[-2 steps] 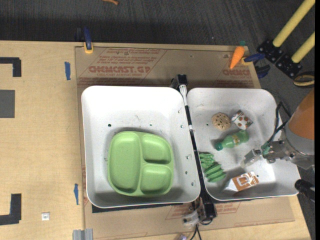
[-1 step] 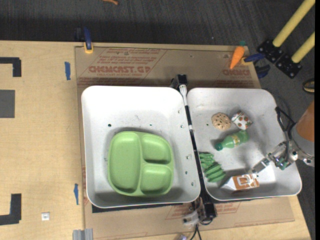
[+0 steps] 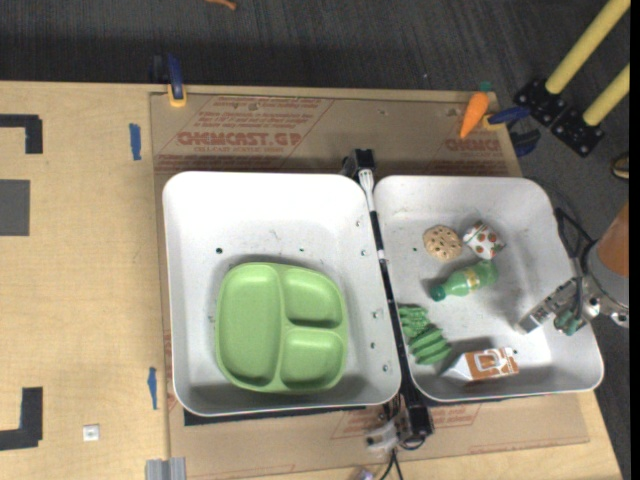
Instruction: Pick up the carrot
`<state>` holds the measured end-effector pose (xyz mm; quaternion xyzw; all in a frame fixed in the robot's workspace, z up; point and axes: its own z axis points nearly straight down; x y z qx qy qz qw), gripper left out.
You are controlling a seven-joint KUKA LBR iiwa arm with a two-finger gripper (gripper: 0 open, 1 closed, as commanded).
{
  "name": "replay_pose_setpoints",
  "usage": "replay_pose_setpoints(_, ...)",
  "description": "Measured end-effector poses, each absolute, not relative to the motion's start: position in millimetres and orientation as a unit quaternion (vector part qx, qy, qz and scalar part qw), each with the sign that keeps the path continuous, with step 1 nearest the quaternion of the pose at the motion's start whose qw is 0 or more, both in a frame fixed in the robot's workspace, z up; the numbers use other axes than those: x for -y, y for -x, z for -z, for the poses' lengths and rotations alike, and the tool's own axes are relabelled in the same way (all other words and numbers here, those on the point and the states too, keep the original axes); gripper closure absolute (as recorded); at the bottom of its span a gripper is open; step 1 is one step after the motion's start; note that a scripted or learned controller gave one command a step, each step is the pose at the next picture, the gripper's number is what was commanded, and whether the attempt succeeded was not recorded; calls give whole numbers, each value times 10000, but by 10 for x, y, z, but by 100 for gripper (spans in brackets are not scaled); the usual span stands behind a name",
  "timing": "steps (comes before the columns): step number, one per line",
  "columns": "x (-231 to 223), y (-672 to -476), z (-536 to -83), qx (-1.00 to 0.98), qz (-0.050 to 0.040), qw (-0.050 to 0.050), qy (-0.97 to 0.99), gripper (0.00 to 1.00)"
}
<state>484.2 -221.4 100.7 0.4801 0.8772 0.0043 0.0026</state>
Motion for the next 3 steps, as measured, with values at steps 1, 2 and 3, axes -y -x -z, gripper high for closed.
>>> replay_pose_setpoints(1,1399,-4796,-1300,-8780,-4,-4,-4786,100)
replay_pose_setpoints(2,1402,-4795,-1300,-8779,-3,-4,-4789,0)
replay_pose_setpoints(3,1894,-4831,-894,-9342,-36,18,-3567,0)
